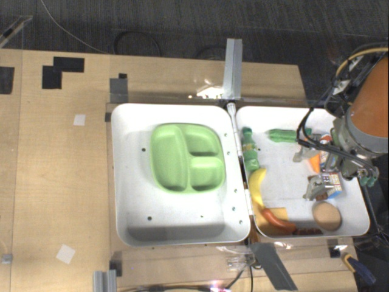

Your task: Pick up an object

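Observation:
My gripper [317,186] hangs low over the right bin [279,163], near its right side. Just beside it to the right lies a small colourful box [332,185], and an orange piece [314,161] sits just behind it. A tan egg-shaped object [326,216] rests in front of the gripper, near the bin's front right corner. A yellow banana [256,187] and a red-orange object [276,219] lie along the front left. A green bottle [248,149] lies against the left wall, and a green stick-like object [281,136] lies at the back. Whether anything sits in the gripper is unclear.
The left bin [130,181] holds a light green divided plate [185,157]. A metal post [233,72] stands behind the wall between the bins. The arm's wrist and cables [358,120] overhang the right bin's back right corner.

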You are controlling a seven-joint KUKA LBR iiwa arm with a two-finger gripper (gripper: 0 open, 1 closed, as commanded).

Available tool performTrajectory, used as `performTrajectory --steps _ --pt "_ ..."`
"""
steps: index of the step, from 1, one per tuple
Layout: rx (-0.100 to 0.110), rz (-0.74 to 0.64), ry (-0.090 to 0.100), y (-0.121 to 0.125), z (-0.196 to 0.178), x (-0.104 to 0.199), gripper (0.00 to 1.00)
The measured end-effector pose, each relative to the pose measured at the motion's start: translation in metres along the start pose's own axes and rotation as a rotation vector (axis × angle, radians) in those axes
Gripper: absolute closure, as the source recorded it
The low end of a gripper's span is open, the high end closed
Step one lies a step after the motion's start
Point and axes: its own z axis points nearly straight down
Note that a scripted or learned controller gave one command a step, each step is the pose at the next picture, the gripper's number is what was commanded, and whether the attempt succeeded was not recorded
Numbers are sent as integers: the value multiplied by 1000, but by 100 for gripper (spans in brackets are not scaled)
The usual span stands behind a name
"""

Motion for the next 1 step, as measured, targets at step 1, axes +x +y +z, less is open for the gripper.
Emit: performTrajectory --steps 1 --pt "-4 -76 12 -34 108 -65 0"
